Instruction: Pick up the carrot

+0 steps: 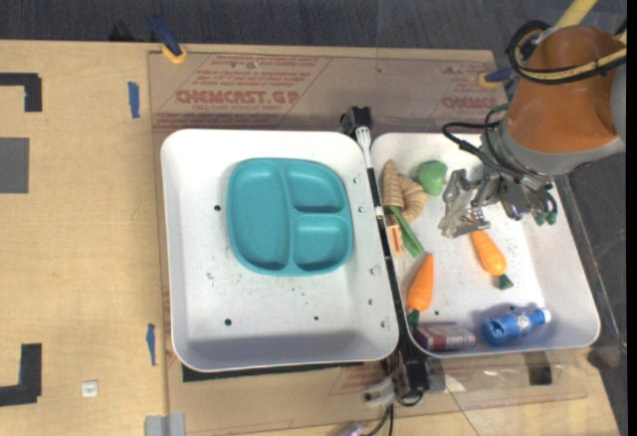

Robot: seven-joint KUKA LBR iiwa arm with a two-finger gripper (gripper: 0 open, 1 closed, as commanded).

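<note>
Whether the metal two-finger gripper (464,210) is parted or closed cannot be told; it hangs over the right white bin (572,270), gripping nothing visible. An orange carrot with a green stem end (489,254) lies just beside its tips. A second orange carrot (421,285) lies near the bin's left wall.
</note>
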